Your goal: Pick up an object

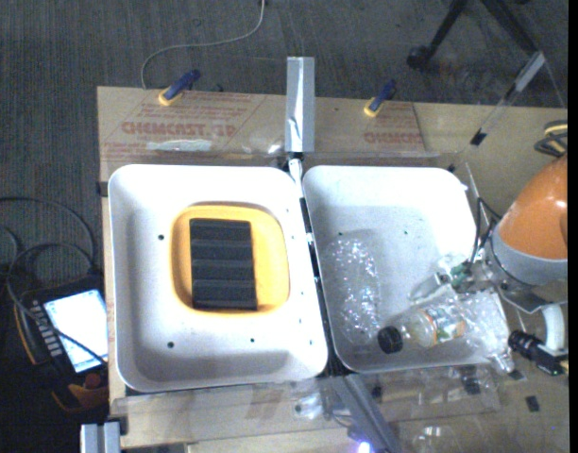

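Camera view: a clear plastic bottle with a black cap (431, 327) lies at five o'clock in the right white bin (393, 196), not yet lifted. The pincer (464, 276) sits just above it; its grip cannot be told. Picking up remains.

Two white bins side by side on a wooden bench (176, 125). In the left bin (138, 347), a yellow tray (275, 262) holding a black ridged block (223, 264). In the right bin (402, 192), a clear plastic bottle (435, 324) with black cap lying toward five o'clock. Orange-banded arm (535, 229) at three o'clock, over the bin's edge.
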`<move>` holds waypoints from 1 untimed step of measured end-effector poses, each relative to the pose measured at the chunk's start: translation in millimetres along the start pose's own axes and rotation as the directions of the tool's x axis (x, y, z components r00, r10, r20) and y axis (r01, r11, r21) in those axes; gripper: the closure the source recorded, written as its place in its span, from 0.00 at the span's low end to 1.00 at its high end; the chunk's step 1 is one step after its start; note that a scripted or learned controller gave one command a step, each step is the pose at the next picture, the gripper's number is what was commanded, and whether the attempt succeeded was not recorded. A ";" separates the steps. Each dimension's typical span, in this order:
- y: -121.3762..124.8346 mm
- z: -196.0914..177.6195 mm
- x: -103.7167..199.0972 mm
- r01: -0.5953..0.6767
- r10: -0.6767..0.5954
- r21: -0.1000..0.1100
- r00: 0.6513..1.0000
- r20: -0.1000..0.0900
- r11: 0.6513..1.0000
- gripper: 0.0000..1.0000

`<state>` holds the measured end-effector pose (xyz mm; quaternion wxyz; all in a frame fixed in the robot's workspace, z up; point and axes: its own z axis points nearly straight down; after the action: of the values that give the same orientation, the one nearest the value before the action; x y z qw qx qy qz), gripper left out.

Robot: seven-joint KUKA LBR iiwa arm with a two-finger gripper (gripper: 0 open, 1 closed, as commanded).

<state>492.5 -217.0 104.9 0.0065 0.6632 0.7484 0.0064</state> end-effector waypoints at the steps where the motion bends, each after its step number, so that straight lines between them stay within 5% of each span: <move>1: 3.3 -30.8 -5.9 -0.082 0.082 0.019 0.997 0.000 0.996 0.00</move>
<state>496.0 -222.5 135.8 -0.0002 0.6934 0.7206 0.0000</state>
